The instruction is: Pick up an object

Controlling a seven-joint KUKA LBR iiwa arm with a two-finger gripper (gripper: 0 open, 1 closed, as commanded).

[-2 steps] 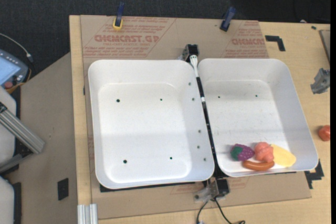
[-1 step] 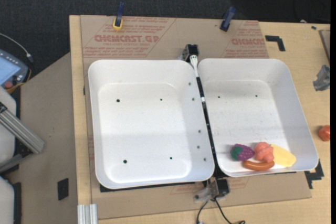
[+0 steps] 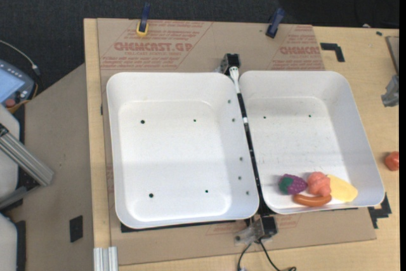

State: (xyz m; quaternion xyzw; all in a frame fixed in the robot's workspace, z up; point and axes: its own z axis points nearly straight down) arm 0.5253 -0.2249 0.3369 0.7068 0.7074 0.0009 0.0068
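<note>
Several small toy foods lie bunched in the near corner of the right bin (image 3: 355,124). A purple grape bunch (image 3: 293,184) is on the left of the group. Beside it sits a red-orange lumpy piece (image 3: 319,183), with a yellow piece (image 3: 343,189) to its right. An orange sausage-shaped piece (image 3: 311,200) lies along the front of them, touching the red-orange one. Nothing hangs over the group.
The left bin (image 3: 120,136) adjoins the right one along a black clip strip (image 3: 246,130). Both rest on a cardboard sheet (image 3: 190,41) held by clamps at the back. A grey part (image 3: 391,91) and a small orange-red thing (image 3: 392,162) sit at the right edge.
</note>
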